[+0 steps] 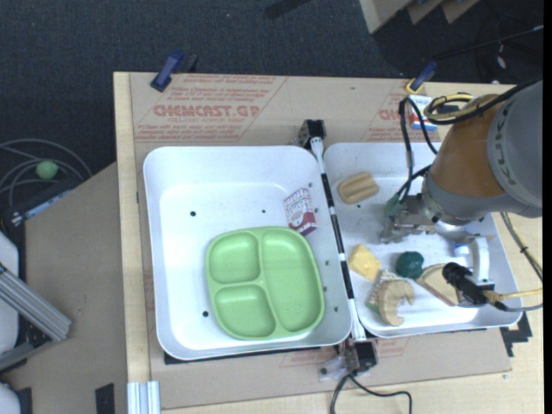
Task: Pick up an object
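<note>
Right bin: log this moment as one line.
tool low in right bin | green ball beside it | bread roll untouched | nothing lifted

In the right bin lie the small things — a tan bread roll near the back left corner, a yellow wedge by the left wall, a dark green ball just right of it, and a pale croissant-like piece at the front. A small red-and-white packet and a green divided plate lie in the left bin.
</note>
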Tool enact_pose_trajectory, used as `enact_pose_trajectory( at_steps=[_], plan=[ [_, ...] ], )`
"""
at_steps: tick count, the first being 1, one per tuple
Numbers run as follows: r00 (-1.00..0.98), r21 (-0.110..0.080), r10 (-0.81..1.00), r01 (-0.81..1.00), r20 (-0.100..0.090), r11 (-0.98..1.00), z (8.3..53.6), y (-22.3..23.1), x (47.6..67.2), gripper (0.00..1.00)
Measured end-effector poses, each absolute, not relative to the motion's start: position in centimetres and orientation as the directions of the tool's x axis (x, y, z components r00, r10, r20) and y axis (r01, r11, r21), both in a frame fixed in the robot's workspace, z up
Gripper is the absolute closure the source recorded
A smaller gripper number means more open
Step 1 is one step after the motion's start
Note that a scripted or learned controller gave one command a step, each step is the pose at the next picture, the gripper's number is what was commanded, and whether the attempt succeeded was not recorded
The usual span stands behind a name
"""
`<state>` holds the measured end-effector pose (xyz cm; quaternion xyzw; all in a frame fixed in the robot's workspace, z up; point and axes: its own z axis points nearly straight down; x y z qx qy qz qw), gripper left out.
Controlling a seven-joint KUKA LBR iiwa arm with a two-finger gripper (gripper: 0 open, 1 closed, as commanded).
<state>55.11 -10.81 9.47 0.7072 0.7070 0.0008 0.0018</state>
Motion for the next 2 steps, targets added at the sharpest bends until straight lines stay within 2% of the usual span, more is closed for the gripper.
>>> enact_pose_trajectory(
  at_steps=[1, 2],
  plan=[
    [0.0, 0.003, 1.0, 1.0, -0.001, 0.0, 9.5, -10.8, 55.1, 0.0],
    [0.001, -0.002, 1.0, 1.0, 0.0, -0.001, 8.4, -11.9, 48.9, 0.0]
  ],
)
